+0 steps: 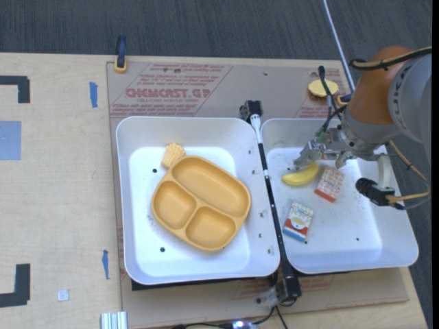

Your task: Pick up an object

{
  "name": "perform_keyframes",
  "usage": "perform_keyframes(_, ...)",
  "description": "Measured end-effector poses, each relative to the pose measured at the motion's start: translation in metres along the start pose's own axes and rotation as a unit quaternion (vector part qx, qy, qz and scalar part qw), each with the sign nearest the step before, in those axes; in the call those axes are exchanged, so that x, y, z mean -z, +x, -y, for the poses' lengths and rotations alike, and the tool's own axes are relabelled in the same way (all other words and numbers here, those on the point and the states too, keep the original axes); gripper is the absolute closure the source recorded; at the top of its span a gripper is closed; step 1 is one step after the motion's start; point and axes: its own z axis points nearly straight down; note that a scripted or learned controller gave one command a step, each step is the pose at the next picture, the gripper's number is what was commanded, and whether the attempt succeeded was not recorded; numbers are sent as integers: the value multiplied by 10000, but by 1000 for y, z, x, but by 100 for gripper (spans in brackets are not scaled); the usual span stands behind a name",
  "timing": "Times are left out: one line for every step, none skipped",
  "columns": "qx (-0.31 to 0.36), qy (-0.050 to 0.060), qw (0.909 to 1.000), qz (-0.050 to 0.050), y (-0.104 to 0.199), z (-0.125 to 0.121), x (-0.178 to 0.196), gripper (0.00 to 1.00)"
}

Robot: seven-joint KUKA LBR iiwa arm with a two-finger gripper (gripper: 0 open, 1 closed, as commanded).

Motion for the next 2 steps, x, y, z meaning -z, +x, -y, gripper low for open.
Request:
perform_keyframes(5,-3,10000,-1,59,39,105,100)
perform_keyframes(-6,19,10000,-3,74,108,89,100)
